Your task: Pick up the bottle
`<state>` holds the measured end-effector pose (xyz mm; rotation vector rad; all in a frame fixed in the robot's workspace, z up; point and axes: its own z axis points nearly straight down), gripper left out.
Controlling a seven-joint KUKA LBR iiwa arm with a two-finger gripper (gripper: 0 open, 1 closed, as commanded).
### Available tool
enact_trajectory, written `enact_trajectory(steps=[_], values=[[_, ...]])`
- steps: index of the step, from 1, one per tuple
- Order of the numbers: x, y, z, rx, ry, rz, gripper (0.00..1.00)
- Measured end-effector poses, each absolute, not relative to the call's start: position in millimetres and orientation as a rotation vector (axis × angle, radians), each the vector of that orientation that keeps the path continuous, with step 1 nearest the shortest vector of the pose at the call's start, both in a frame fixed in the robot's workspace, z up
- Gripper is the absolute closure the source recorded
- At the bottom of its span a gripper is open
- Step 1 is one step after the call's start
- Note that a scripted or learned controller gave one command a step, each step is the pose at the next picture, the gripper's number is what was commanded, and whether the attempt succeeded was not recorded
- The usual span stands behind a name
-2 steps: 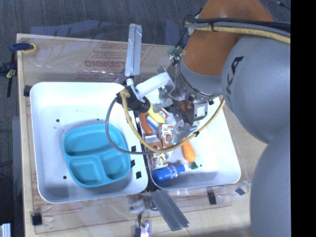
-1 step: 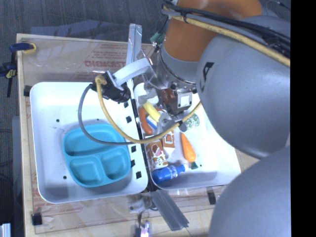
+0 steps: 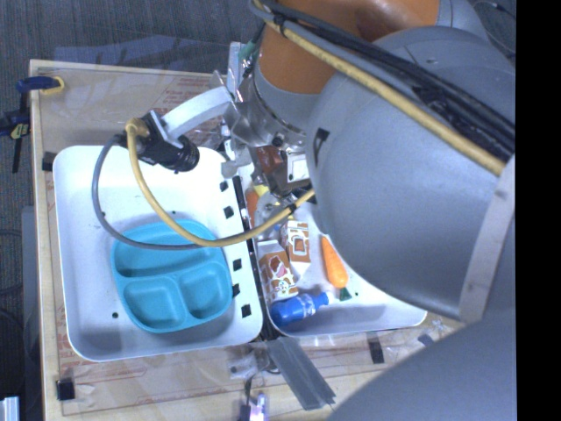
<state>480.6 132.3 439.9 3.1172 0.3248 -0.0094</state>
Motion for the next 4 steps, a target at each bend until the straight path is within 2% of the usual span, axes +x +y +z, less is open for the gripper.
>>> enact_trajectory(steps=[1, 2, 3, 4], values=[[514.7, 105, 438, 3.012, 0.881, -0.022, 0.0], [533.2, 175, 371, 3.041, 0.778, -0.021, 0.0], [533.7, 177, 376, 3.033, 0.793, -0.042, 1.0], [533.6, 178, 376, 3.033, 0.793, -0.042, 0.0]])
